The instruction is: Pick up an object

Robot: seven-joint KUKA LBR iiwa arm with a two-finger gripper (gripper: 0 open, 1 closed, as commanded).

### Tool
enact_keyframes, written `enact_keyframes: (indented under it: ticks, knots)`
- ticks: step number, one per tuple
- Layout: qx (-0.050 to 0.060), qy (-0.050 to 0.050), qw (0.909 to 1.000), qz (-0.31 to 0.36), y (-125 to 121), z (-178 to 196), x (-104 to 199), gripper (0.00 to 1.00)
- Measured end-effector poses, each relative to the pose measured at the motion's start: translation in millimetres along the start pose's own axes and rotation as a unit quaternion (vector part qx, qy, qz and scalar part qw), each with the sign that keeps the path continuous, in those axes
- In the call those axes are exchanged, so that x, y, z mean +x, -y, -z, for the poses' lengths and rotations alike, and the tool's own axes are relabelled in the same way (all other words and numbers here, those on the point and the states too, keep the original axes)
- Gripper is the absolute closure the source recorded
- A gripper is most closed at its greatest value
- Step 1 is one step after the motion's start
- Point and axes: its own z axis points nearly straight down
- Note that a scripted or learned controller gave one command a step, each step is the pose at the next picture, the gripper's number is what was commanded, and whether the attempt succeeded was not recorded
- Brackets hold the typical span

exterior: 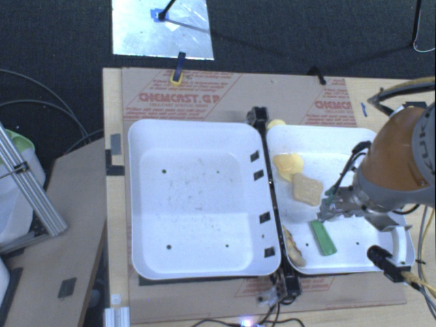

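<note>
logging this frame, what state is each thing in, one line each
gripper: low in the right bin, just above the green stick
green stick: lying flat on the bin floor, not gripped
tan block: resting flat, beside the yellow piece
yellow piece: resting near the bin's left wall
brown piece: lying along the bin's left wall
right bin: holds all four things
left bin: upright, floor speckled

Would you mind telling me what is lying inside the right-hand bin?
The right bin holds a yellow piece, a tan sponge-like block, a green stick and a brownish scrap. The arm covers the bin's right part.
</note>
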Motion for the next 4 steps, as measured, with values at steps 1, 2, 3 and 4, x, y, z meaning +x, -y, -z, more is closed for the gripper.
enact_keyframes:
  ticks: [1,2,3,4]
  knots:
    - [-0.002,0.001,1.0,0.0,-18,0,-26,1.0]
    - [0.001,0.0,1.0,-0.002,2,-40,-65,1.0]
    - [-0.001,0.001,1.0,0.0,-12,-62,-81,1.0]
    - [-0.002,0.0,1.0,0.001,-13,-51,-80,1.0]
